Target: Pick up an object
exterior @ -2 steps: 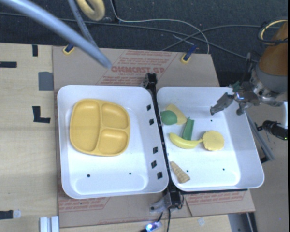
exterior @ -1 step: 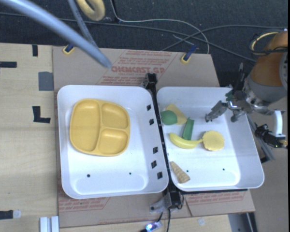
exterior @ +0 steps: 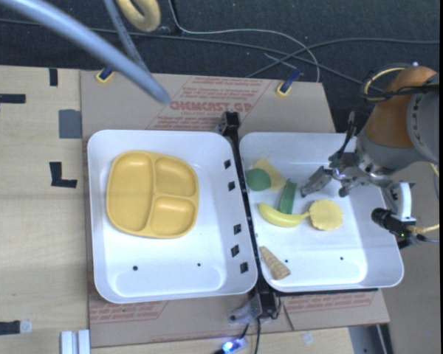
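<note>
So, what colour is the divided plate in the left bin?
Yellow, the divided plate, seen clearly in the camera view.

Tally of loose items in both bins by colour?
Yellow: 4 (divided plate, banana, round piece, piece behind the green ball)
Green: 2 (ball, long piece)
Tan: 1 (cone)
Total: 7

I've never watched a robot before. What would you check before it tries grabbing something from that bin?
1. Things to grab in the right bin: ok; banana, round yellow piece, cone and more.
2. Gripper over that bin: ok, above the round yellow piece.
3. Gripper free of any object: ok, nothing between its fingers.
4. Fingers spread for a grasp: ok.
5. Target standing alone: not ok; banana touches the green piece.
6. Yellow tray out of the way: ok, in the left bin.
</note>
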Available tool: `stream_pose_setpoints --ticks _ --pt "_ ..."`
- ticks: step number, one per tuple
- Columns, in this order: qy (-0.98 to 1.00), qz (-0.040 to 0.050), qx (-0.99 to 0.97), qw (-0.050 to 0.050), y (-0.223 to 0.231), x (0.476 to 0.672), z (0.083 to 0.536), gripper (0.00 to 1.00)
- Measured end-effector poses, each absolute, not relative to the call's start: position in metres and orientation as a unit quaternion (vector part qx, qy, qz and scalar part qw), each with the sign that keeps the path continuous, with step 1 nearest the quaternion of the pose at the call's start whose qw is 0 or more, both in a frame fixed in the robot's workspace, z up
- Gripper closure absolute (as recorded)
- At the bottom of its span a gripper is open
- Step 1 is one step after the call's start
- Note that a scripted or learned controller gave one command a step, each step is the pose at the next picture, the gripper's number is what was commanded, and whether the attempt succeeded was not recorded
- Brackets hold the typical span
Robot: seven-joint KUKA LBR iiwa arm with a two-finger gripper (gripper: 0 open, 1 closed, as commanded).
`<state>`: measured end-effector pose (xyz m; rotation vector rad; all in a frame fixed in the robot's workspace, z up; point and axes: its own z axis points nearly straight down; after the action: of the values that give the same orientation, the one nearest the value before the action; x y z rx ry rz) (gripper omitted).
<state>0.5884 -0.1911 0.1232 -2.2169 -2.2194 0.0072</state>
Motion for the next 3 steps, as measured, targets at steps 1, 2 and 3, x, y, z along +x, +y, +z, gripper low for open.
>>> stream_pose_setpoints --ticks 1,2,3 --pt "-0.708 0.0013 -0.707 -0.001 -0.191 0.588 0.083 0.00" --pt "-0.708 0.0003 -0.707 -0.003 -0.192 0.590 0.097 1.00" --pt "-0.708 -0.0007 -0.707 -0.001 -0.188 0.590 0.139 1.00"
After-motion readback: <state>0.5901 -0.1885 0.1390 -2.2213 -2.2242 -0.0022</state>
